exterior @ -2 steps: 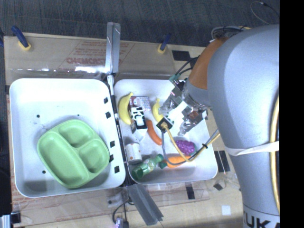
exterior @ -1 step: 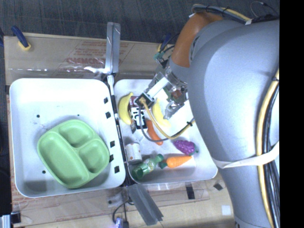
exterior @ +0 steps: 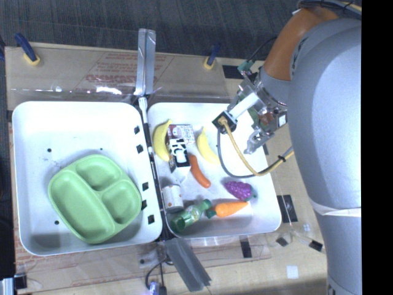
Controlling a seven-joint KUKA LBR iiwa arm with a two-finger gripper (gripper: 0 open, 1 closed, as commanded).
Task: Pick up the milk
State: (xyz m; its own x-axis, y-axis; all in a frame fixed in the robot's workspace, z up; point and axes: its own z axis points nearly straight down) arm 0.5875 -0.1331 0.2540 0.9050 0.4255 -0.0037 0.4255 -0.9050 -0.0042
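Your milk [exterior: 178, 144], a small carton, lies flat in the right bin [exterior: 265, 221], between two bananas [exterior: 161, 139] and touching the orange sausage [exterior: 199, 172]. Expect it light, stiff and slick-sided; grip across its narrow sides. The end effector [exterior: 253, 123] hovers near the bin's right edge; whether it's apart or together, you cannot tell.

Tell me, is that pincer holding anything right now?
No. The pincer hangs over the right bin with nothing between its fingers; the milk lies apart, between two bananas.
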